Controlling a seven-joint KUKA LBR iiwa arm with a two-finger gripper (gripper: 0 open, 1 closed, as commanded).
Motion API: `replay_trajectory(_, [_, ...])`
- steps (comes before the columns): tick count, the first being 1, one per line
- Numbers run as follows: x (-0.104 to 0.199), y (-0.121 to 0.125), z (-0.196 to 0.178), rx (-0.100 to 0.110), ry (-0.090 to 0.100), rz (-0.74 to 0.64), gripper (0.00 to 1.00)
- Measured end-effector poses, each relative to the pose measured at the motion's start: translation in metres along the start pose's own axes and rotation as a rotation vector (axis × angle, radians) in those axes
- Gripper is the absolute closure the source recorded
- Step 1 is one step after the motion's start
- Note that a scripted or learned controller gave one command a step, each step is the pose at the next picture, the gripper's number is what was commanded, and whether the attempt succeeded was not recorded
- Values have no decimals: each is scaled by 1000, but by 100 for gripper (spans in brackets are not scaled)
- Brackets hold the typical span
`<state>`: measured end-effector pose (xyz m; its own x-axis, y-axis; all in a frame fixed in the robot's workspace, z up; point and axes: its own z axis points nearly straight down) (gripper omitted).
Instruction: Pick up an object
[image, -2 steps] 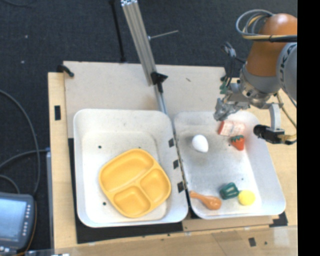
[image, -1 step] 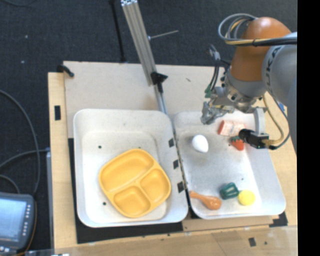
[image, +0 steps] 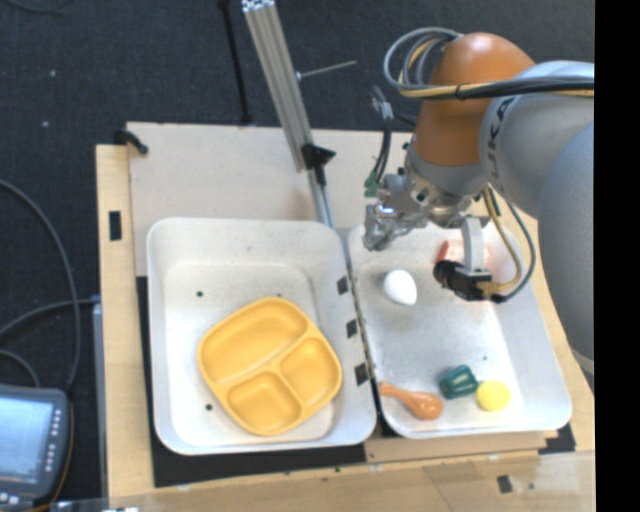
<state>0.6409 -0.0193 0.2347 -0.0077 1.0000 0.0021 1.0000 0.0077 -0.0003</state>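
**A:** Claw (image: 376, 238) position?

**B:** Over the far left corner of the right bin (image: 440, 335), close to the divide between the two bins. The arm (image: 545, 130) comes in from the right, with its orange band above the wrist.

**A:** Spread or pressed together?

**B:** Cannot tell from this angle.

**A:** Candidates for pickup?

**B:** Four, all lying on the right bin's floor.
- The white egg-shaped object (image: 400, 287) is nearest the claw, just on the near side of it and apart from it.
- The green block (image: 459, 381) and yellow ball (image: 492, 396) sit just beside each other by the near wall, ball to the right.
- The orange spoon-like piece (image: 412, 399) lies in the near left corner, left of the green block.

**A:** Left bin (image: 240, 245)?

**B:** One yellow divided tray (image: 270, 365) with three compartments. It lies flat, turned at an angle to the bin walls.

**A:** Desk (image: 215, 170)?

**B:** A pale board under both bins. A metal rail (image: 285, 85) slants over its far side and ends near the bins' far edge.
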Motion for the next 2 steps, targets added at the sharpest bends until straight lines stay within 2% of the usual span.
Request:
replay_trajectory(1, [52,-11,8,0,0,1,100])
replay_trajectory(2, [103,-18,-8,-3,0,0,100])
